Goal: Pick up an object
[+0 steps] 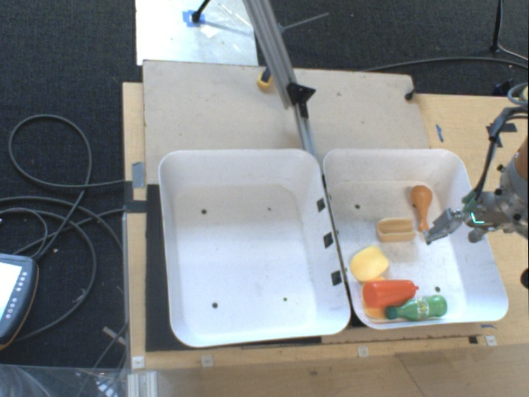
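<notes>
Two shallow white plastic bins sit side by side on the bench. The left bin [240, 246] has only bare floor showing. The right bin [463, 172] holds five items.

The grey two-finger gripper [433, 233] reaches in from the right, low over the right bin's floor, its tips pointing left. Whether the claw is open or shut cannot be told at this resolution, and nothing is visibly held.

Item positions relative to the claw:
- Orange-brown drumstick-shaped toy [421, 201]: just above and left of the tips, lower end very near them; contact cannot be judged.
- Tan bun-shaped toy [396, 229]: just left of the tips, apart.
- Yellow rounded toy [369, 264]: lower left, near.
- Red oblong toy [390, 291]: below the yellow one, with an orange piece half hidden under it.
- Green plastic bottle toy [419, 308]: lying on its side against the near wall, beside the red toy.
</notes>
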{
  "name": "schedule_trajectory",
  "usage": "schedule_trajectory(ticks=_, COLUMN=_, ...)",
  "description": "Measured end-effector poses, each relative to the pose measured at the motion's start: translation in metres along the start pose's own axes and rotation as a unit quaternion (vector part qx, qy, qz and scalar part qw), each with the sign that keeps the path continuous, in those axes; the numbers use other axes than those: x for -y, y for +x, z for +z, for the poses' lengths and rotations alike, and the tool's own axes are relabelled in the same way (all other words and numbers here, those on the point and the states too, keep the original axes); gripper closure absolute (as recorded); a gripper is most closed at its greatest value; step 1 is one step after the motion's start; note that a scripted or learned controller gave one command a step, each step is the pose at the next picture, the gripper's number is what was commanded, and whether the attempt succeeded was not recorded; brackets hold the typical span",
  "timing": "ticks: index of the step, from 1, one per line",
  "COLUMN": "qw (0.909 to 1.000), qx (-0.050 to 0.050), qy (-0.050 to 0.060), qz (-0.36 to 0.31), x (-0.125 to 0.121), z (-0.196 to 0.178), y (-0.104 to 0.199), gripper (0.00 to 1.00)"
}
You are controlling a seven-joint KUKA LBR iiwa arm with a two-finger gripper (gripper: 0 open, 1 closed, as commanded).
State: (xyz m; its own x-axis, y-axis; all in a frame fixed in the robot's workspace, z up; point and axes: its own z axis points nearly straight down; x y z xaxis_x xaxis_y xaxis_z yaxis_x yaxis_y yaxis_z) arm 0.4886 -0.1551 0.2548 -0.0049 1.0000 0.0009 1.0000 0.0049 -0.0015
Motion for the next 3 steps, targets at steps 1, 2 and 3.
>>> schedule_trajectory(ticks=1, qw=1.0, qx=0.0, qy=-0.002, qz=0.001, x=-0.001, z=-0.001, y=0.0, gripper=0.0)
schedule_trajectory(ticks=2, qw=1.0, qx=0.0, qy=0.001, qz=0.002, x=0.002, z=0.046, y=0.009, gripper=0.0)
schedule_trajectory(ticks=3, qw=1.0, qx=-0.001, qy=0.002, qz=0.002, x=0.004, z=0.105, y=0.018, gripper=0.0)
